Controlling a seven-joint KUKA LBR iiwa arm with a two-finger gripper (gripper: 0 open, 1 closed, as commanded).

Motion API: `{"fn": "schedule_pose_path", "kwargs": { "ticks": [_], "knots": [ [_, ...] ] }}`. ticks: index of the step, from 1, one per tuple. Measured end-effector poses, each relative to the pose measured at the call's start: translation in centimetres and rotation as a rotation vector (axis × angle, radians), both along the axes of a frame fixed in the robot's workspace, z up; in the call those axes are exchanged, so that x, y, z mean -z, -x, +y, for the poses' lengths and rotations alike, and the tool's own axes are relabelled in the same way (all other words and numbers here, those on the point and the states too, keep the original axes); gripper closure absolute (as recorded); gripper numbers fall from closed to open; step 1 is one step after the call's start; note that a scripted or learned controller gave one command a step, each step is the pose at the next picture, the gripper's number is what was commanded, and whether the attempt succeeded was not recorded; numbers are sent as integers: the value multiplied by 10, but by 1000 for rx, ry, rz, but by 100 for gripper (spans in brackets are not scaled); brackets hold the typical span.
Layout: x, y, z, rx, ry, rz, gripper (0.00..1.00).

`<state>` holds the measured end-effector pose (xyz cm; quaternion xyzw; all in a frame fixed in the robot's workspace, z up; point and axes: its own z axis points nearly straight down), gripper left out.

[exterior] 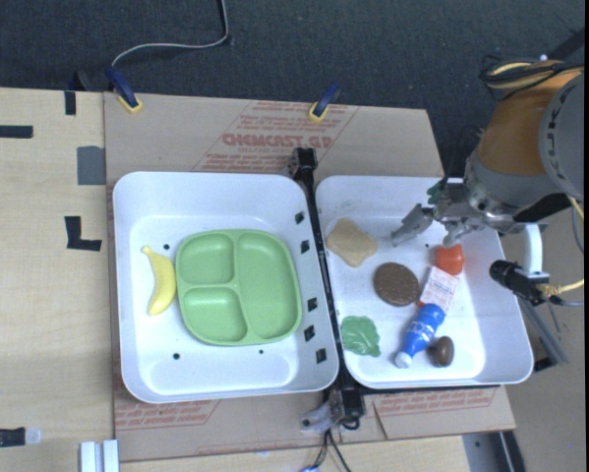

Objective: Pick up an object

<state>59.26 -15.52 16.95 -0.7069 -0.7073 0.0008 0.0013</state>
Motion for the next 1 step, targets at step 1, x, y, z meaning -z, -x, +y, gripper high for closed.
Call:
{"fn": "schedule_pose_path", "kwargs": {
  "ticks": [1],
  "knots": [
    [83, 30, 17, 0, 1, -5, 0]
  ]
}}
